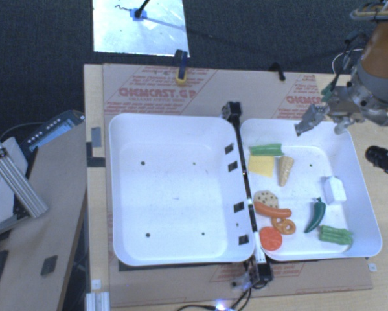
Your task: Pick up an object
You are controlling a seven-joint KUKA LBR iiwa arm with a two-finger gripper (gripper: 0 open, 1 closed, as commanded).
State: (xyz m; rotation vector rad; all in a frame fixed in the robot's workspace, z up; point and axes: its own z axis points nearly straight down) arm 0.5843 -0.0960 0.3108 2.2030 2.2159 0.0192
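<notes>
The right bin [359, 173] holds several toy foods. A green bean pod [265, 149], a yellow cheese block [261, 166] and a pale cone [285, 170] lie near its far left. A white block [333, 190], a green chili [317, 214] and a green vegetable [335, 235] sit toward the right. A cookie [265, 197], a sausage [273, 209], a pretzel [285, 225] and a red tomato slice [270, 238] cluster at the near left. My gripper [320, 128] hangs open above the bin's far edge, with nothing between its fingers.
The left bin [125, 173] lies beside the right one, with a black hinged divider [242, 173] between them. A yellow and blue clamp [180, 67] stands on the cardboard behind the bins. A grey device [51, 129] rests on the side table at left.
</notes>
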